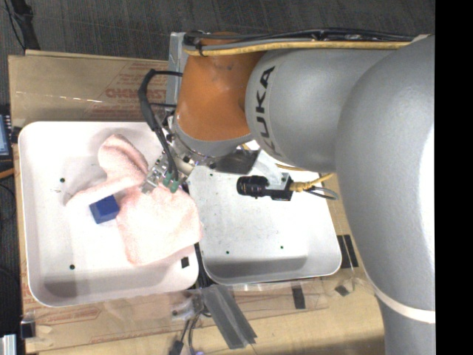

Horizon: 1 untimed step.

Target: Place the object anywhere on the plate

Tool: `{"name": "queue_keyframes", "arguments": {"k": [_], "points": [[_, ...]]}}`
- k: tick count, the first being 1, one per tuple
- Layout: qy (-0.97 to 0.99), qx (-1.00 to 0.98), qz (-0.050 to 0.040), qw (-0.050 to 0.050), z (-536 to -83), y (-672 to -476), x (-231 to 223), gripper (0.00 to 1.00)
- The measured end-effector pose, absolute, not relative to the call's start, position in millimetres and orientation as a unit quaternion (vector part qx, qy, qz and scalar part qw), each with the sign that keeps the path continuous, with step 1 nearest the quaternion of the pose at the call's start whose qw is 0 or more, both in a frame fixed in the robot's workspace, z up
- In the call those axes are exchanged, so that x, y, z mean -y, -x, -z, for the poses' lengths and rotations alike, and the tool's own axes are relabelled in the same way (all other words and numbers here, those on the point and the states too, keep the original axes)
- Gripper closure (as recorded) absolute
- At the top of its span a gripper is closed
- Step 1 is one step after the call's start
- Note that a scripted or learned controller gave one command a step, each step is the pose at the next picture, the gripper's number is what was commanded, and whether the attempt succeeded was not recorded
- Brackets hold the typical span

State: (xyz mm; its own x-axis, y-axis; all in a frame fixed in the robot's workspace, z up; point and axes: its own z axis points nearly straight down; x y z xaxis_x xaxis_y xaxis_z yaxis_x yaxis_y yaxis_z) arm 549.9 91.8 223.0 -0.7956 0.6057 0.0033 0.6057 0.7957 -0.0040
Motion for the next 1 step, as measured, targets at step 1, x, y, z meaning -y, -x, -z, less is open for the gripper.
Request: {"name": "queue_keyframes", "arguments": {"k": [1], "points": [[0.121, 0.993, -0.0006, 0.0, -233.2, -556.1, -99.1, 1.0]]}}
